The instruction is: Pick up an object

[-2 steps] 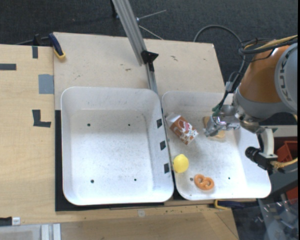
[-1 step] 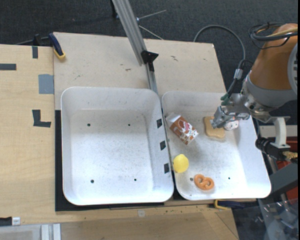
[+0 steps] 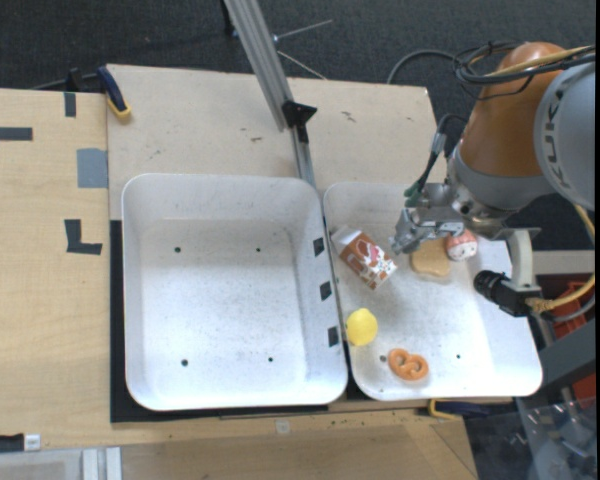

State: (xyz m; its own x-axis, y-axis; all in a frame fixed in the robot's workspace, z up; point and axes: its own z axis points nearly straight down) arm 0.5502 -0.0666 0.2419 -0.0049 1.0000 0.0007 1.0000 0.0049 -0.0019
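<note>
- Look first at the left bin (image 3: 225, 298): its floor is bare, so you can judge it as the likely drop side, kept apart from the picking side by the shared wall.
- Just past that wall, in the right bin (image 3: 500, 353), the carton (image 3: 366, 258) lies tilted on its side, loose, near the bin's left edge.
- Below it the lemon (image 3: 361, 326) sits close to the dividing wall, and the pretzel (image 3: 408, 365) rests flat near the front rim; both are well apart from the arm, so you can leave them for later tries.
- Further right, the gripper (image 3: 417, 230) hangs low over the bin's back half, because the nearest targets cluster there.
- You cannot tell whether it is spread or pressed together; the view is too coarse, and nothing visibly sits in its grasp.
- Just beside it, the bread (image 3: 432, 263) lies on the floor, touching a small red-and-white piece (image 3: 462, 247); this pair is probably your target, and the crowding may spoil the grasp.
</note>
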